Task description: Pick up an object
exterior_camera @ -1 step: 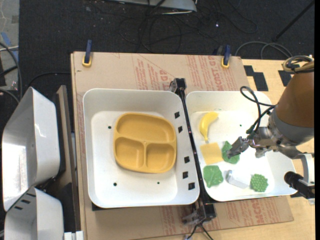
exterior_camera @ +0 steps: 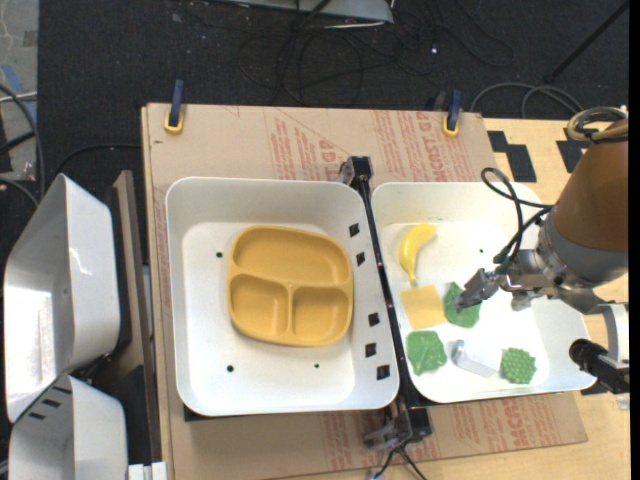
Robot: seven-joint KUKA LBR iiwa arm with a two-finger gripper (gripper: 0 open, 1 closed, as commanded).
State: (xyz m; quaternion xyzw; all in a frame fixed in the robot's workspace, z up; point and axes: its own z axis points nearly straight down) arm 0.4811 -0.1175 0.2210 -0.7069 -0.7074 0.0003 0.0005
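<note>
Two white bins sit side by side in mid-frame: the left bin holds a yellow divided tray, and the right bin holds the loose pieces you could pick. Look at the gripper, right of centre, low over a dark green piece that lies just beside a pale yellow square. You cannot tell from this slant whether the jaws are apart or together, or whether they grip the green piece. By my reading you are at the reach-and-grasp step, nothing lifted yet. Other candidates lie nearby: a banana above, a lighter green leafy piece lower left, a small grey item, and a round green piece at lower right. Next, you need a firm close on the dark green piece, then a straight lift
</note>
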